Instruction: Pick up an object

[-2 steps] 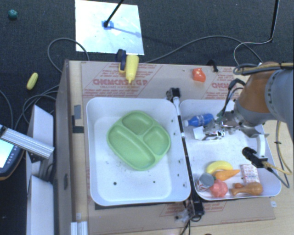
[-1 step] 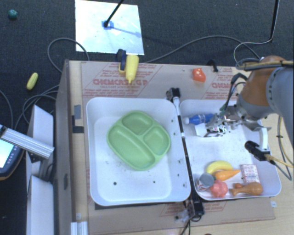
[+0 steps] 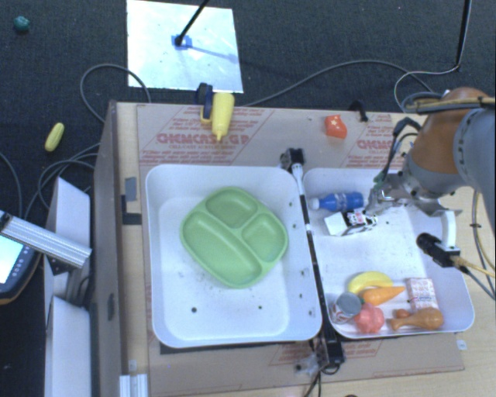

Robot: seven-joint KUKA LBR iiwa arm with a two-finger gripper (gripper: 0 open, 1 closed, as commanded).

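A yellow bottle-shaped thing is lying on the brown board behind the bins, its upper end touching a dark clip, and a small orange piece is sitting on the same board further right. Beyond the board, a pale sheet is lying on the dark carpet, with a blue mark near its middle. A small yellow item and a teal ball are resting on the carpet at left, while grey cables are looping between them.

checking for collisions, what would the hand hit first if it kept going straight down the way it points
Probably the small white box with dark print directly under the hand, though depth is unclear; the blue plastic bottle lies alongside.
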